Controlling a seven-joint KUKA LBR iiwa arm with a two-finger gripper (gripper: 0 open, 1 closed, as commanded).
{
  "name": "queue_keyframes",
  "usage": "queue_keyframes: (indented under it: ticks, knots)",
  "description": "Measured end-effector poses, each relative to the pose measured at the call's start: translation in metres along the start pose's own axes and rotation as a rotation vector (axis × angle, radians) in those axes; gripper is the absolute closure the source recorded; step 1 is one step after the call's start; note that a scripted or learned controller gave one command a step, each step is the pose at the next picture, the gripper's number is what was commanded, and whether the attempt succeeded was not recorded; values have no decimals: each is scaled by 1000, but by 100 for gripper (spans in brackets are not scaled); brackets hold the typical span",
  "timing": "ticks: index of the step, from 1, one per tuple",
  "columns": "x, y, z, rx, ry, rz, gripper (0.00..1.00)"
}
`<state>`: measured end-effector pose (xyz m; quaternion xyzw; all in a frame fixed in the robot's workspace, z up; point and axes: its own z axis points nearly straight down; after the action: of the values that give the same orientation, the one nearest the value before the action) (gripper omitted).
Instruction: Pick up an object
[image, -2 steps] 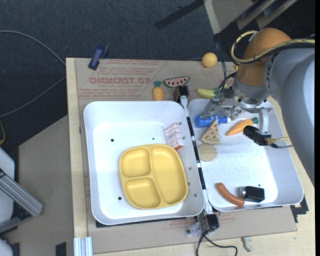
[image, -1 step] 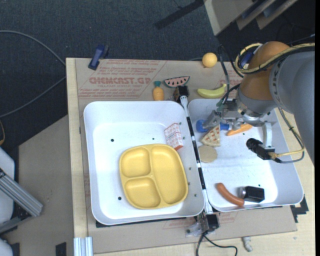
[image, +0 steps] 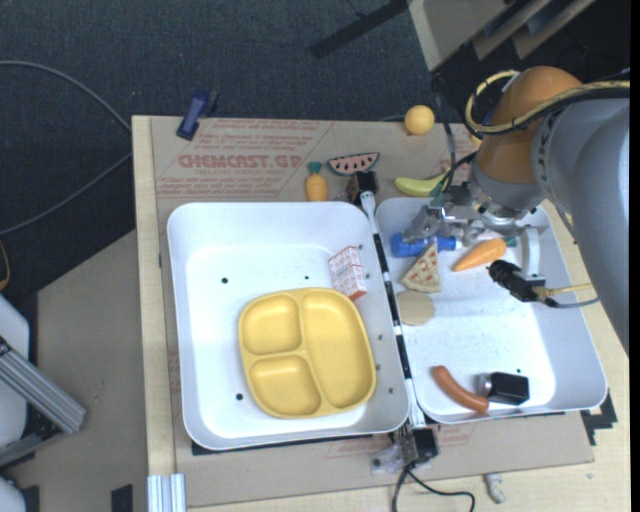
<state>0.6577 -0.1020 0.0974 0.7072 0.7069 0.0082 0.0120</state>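
My gripper (image: 468, 222) hangs over the far end of the right bin (image: 575, 350), under the grey wrist with the orange band. Just below it lie an orange carrot (image: 478, 254) and a blue block (image: 410, 243). A pizza slice (image: 424, 270) lies beside the blue block, with a round tan biscuit (image: 416, 310) nearer the front. At the bin's near end are a sausage (image: 460, 389) and a black block (image: 508, 387). In the left bin (image: 200, 300) sit a yellow divided plate (image: 305, 352) and a small red-and-white carton (image: 348, 271).
On the bench behind the bins lie a banana (image: 415, 185), a watermelon slice (image: 355, 162), a small orange fruit (image: 317, 187), a yellow ball (image: 420, 120) and a blue clip (image: 195, 113). A black part on a yellow cable (image: 515, 280) hangs over the right bin.
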Motion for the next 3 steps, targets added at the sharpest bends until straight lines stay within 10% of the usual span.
queue_keyframes:
  ticks: [2, 3]
  knots:
    - [5, -15, 0, 3, -4, 2, 0]
    - [7, -76, 11, 31, 6, 1, 0]
